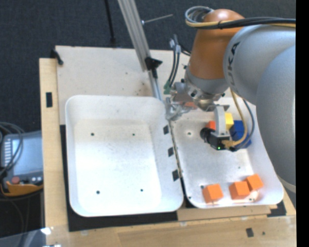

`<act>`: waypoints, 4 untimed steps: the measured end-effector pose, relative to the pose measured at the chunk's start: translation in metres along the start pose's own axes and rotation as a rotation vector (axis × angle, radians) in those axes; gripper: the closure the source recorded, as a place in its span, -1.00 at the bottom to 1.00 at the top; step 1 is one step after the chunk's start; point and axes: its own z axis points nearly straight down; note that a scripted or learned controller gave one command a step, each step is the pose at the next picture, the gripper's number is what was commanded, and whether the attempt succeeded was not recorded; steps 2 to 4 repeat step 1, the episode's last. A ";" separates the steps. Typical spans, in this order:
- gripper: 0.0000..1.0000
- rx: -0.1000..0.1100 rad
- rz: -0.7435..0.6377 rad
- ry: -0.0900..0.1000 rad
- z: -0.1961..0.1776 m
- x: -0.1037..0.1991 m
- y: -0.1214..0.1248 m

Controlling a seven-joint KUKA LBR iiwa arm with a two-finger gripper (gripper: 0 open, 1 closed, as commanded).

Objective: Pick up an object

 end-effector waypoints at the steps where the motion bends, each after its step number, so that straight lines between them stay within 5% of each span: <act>1: 1.00 0.001 0.000 0.000 -0.010 0.058 0.002; 4: 1.00 0.001 0.000 0.000 -0.010 0.058 0.002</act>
